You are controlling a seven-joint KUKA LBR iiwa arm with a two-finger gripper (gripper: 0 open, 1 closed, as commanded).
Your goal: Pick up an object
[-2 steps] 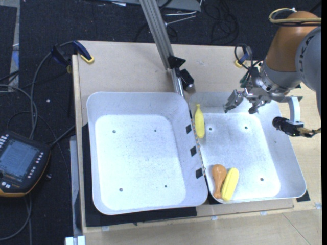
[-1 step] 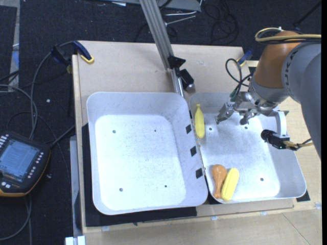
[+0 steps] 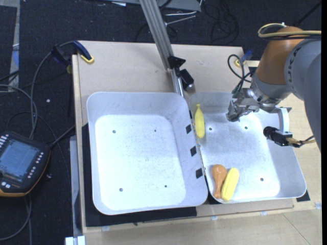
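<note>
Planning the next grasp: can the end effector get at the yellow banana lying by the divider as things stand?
Probably yes. The end effector hangs over the right bin, and the yellow banana lies apart from the other items, nothing on top. The raised bin wall right beside it may crowd one finger.

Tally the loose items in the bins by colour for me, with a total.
Yellow: 2, the yellow piece by the divider and the yellow piece at the near edge
Orange: 1, the orange piece touching that second one
Total: 3, all in the right bin
</note>
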